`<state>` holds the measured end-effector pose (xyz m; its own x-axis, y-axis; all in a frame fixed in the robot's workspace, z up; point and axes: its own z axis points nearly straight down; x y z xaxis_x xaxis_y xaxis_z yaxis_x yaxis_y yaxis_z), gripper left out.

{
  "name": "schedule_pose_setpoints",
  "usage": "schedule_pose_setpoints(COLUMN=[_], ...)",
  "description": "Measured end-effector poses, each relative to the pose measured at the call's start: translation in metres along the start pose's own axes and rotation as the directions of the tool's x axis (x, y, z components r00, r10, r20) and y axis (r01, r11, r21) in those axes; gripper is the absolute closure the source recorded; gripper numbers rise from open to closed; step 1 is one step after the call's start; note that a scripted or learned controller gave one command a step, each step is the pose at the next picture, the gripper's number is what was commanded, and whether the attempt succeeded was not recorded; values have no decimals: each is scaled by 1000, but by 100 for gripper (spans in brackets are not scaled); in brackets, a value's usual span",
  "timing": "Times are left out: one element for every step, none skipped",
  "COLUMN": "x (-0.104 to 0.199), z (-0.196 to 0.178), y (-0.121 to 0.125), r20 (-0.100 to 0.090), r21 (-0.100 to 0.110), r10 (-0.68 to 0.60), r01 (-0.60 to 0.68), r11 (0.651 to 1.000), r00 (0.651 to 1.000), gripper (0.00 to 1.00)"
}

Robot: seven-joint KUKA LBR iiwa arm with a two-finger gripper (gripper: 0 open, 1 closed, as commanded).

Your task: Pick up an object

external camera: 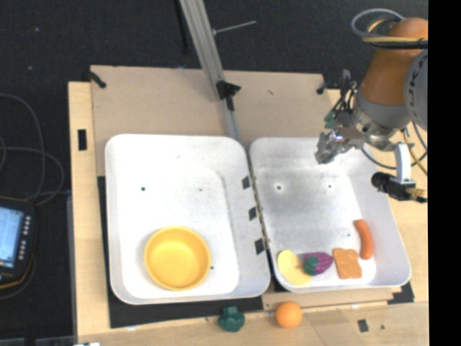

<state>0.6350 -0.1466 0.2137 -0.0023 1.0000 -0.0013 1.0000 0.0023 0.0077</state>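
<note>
Hovering over the right bin (374,193) far corner, gripper (330,150) (finger state unreadable); toys crowd the near edge, still unreached.

The tan bench (158,103) bears 2 white bins (173,186), an orange ball (288,314) and what seems a green toy (231,319).

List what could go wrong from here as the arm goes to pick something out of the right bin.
1. The tool hangs over the far end of the right bin, while the sausage, cracker, purple piece and yellow slice lie along the near wall, so it likely has far to travel.
2. Those items are crowded, some touching; a grasp may catch two or push them against the wall.
</note>
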Motion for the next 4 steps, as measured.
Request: schedule_pose_setpoints(x=[53, 108, 149, 196], z=[5, 6, -4, -5], y=[0, -3, 6, 14], r20=[-2, -3, -3, -3], r21=[7, 7, 6, 6], r10=[-4, -5, -1, -5], r01=[4, 5, 1, 5], r11=[1000, 1000, 1000, 1000], r00=[1000, 1000, 1000, 1000], gripper=[100, 100, 100, 100])
